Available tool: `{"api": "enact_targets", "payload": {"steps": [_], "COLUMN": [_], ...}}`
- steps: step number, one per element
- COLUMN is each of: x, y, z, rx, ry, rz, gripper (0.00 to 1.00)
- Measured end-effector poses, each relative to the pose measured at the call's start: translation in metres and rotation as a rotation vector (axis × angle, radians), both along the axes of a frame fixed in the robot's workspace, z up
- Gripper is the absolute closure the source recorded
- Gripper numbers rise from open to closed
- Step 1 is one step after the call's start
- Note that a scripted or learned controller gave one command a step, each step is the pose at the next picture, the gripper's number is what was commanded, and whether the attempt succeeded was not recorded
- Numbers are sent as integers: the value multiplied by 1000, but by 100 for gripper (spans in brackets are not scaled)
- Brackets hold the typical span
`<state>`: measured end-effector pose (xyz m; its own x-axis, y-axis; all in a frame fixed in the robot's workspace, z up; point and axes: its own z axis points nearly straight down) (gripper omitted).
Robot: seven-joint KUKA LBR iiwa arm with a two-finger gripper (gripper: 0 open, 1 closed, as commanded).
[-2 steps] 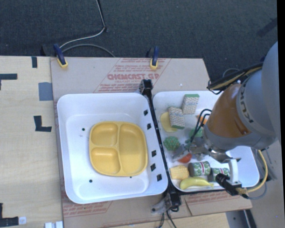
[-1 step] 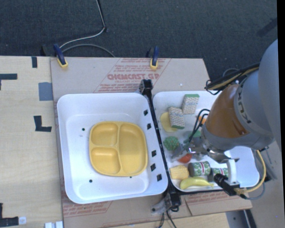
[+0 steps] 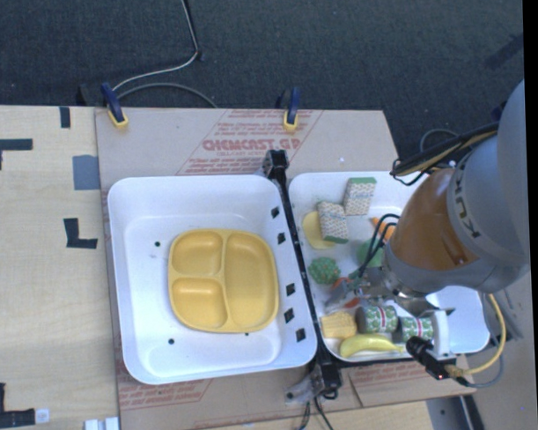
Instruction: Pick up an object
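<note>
The right bin (image 3: 471,330) holds several toy foods. Two sandwich-like blocks (image 3: 359,196) (image 3: 332,222) lie near its back, beside a pale yellow round piece (image 3: 312,229). A green broccoli (image 3: 324,270) sits at the left wall. Along the front lie a yellow block (image 3: 337,325), a banana (image 3: 370,345) and a green-and-white can (image 3: 378,319). My gripper (image 3: 358,289) is low over the bin's middle, just right of the broccoli and just above the can. The arm hides the bin's right part.
The left bin (image 3: 134,258) holds a yellow divided plate (image 3: 224,280). A black divider (image 3: 292,253) with clips separates the bins. Two clamps (image 3: 115,107) (image 3: 290,121) grip the cardboard's back edge. Cables trail at the front right.
</note>
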<state>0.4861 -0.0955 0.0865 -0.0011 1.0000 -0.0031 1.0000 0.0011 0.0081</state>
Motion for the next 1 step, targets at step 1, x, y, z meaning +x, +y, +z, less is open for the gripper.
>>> {"api": "enact_targets", "payload": {"steps": [1], "x": [0], "y": [1], "z": [11], "rx": [4], "ry": [2], "rz": [0], "gripper": [100]}}
